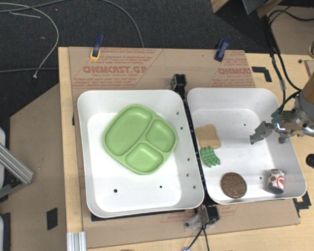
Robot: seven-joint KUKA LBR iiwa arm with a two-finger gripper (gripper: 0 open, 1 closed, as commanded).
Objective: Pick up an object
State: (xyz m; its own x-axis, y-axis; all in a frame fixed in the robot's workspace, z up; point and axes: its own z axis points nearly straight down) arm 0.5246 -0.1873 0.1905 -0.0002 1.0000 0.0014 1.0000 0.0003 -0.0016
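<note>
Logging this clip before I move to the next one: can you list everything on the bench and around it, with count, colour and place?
bins: 2, white, side by side on the bench
plate: 1, green, three compartments, in the left bin
bread: 1, tan, right bin, by its left wall
leafy toy: 1, green, right bin, just below the bread
disc: 1, brown, right bin, near its front edge
can: 1, red and white, right bin, front right corner
clamps: 2, blue, on the board's far edge
cables: several, pale, on the dark floor beyond the bench
arm: 1, grey, at the right edge
gripper: 1, dark, over the right bin's right side
</note>
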